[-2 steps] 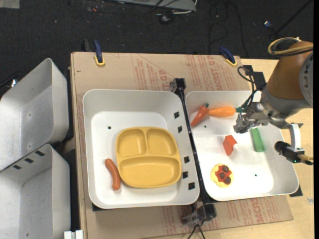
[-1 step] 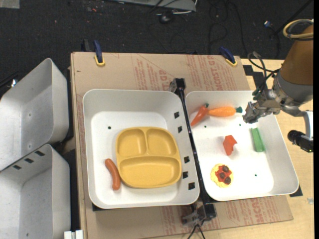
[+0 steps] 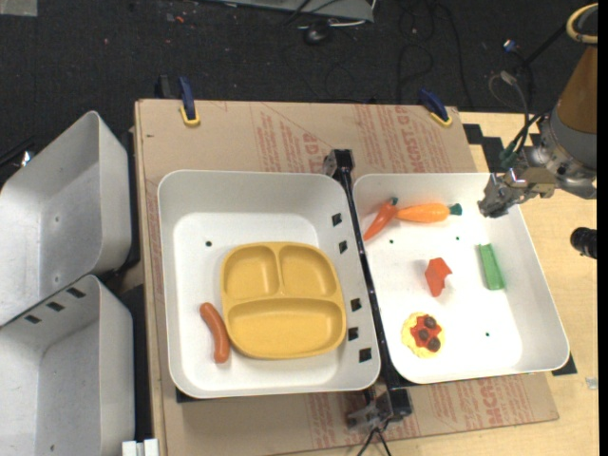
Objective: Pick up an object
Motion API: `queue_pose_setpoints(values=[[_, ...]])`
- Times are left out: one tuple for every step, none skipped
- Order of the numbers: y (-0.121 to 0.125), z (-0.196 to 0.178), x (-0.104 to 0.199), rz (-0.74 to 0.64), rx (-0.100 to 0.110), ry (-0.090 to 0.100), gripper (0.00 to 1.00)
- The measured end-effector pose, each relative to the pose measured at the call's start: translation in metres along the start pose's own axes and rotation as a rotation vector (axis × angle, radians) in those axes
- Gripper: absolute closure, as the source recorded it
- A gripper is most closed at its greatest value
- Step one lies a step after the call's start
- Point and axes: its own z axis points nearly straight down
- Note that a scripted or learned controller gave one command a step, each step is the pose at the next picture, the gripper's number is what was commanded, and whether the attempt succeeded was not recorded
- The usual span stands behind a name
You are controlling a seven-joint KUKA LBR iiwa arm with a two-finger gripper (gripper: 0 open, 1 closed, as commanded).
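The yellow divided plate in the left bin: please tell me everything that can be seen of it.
The yellow divided plate looks like matte plastic, a rounded square with three compartments: two smaller ones at the far side and one wide one at the near side. It lies flat and upright on the floor of the left bin, near the middle. Nothing lies in it. An orange-red sausage lies at its left edge, close or just touching.

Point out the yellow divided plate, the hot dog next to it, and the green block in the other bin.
yellow divided plate [image 3: 283, 299], camera view, on the divider ridge near its middle.
hot dog [image 3: 216, 332], camera view, on its middle.
green block [image 3: 491, 266], camera view, on its top face.
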Motion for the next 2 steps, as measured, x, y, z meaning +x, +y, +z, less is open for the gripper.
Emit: queue_pose_setpoints(values=[[-0.005, 0.006, 0.045, -0.004, 0.010, 0.004, 1.00], [-0.003, 0.002, 0.097, -0.006, 0.008, 0.005, 1.00]])
